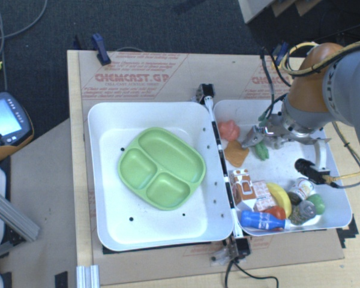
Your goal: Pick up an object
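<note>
My gripper (257, 138) hangs low in the right bin (342, 206), near its upper left part, reaching in from the right. A small green piece (262, 152) lies just below it, very close or touching. An orange wedge (236, 155) sits a little to its left, and a pink-red lump (229, 129) lies by the bin's left wall. Whether anything is held is hidden from this angle.
The right bin's front holds a white-and-orange carton (245, 185), a banana (280, 195), a blue bottle (261, 221), a can (300, 191) and a green ball (318, 206). In the left bin (108, 125) lies a green divided plate (162, 167).
</note>
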Tool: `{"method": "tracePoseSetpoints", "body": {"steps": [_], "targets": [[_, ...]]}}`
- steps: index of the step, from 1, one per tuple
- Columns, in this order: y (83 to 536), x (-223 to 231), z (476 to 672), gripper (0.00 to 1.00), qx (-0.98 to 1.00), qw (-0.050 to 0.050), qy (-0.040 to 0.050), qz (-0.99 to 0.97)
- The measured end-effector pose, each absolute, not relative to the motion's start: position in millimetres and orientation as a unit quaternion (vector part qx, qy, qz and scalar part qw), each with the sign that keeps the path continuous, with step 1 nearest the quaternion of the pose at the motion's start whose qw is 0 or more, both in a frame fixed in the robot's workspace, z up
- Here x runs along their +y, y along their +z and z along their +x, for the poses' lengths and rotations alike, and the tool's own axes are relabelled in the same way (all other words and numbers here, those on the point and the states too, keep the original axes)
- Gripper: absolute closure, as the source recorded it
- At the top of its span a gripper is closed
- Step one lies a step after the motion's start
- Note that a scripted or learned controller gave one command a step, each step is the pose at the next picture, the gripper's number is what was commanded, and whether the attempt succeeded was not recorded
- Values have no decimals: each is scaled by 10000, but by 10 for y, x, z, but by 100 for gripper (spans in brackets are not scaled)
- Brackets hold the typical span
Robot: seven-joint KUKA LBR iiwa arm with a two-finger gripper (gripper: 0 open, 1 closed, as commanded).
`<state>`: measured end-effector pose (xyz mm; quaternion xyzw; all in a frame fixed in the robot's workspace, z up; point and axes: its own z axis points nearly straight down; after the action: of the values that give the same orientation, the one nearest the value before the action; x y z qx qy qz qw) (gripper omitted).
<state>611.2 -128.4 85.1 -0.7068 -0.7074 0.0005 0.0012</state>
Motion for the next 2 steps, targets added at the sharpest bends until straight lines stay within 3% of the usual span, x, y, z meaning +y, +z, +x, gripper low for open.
{"method": "tracePoseSetpoints", "body": {"steps": [1, 2], "targets": [[849, -1603, 6128, 0, -7063, -15, 2, -7080], [956, -1584, 6138, 100, -7068, -23, -11, -7074]]}}
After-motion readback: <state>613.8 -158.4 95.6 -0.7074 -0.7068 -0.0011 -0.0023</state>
